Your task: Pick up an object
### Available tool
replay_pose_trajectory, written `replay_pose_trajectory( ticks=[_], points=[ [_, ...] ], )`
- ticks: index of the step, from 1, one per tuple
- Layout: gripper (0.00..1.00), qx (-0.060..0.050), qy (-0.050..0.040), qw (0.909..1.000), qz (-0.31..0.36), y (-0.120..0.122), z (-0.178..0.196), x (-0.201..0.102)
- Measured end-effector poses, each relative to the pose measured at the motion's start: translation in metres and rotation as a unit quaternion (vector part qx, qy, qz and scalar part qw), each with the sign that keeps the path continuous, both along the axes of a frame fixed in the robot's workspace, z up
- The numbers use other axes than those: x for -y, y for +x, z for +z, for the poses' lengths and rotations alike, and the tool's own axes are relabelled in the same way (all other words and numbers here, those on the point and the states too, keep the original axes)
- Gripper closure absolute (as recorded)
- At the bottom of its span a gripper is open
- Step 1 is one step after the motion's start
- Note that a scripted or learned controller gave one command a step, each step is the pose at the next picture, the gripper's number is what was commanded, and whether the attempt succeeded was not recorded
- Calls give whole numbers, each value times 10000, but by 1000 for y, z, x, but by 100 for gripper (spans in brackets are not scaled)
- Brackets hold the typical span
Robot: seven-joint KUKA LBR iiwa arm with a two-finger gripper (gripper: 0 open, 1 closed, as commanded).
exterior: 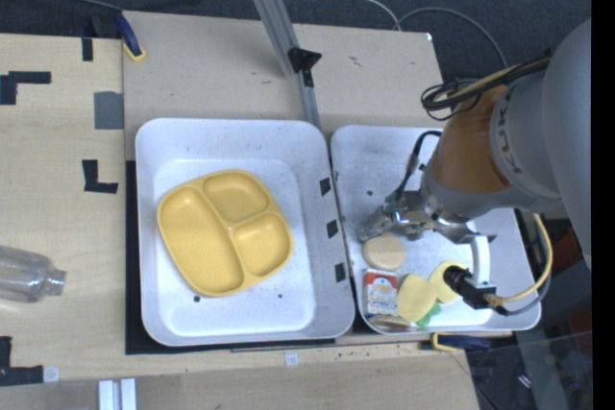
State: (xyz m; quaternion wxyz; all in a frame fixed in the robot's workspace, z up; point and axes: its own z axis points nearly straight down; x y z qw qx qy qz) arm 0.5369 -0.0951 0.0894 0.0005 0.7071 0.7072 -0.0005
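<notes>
My gripper (382,224) is down in the right bin (356,154), its metal fingers pointing left just above a round beige cookie-like piece (385,253). A small carton with a red label (381,293) lies below that piece. A yellow toy with a green bit (421,296) rests to the carton's right. Nothing shows between the fingers. The grey arm with its orange band (471,154) covers the bin's right part.
The left bin (154,144) holds a yellow three-compartment plate (223,230). A clear plastic bottle (27,275) lies on the bench at far left. A grey metal pole (269,0) slants down toward the bins' top edge. Cables run behind the right bin.
</notes>
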Motion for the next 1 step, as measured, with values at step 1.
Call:
replay_pose_trajectory(
  ticks=[1],
  points=[
    [0, 15, 19, 10000, 31, -45, 103, -79]
  ],
)
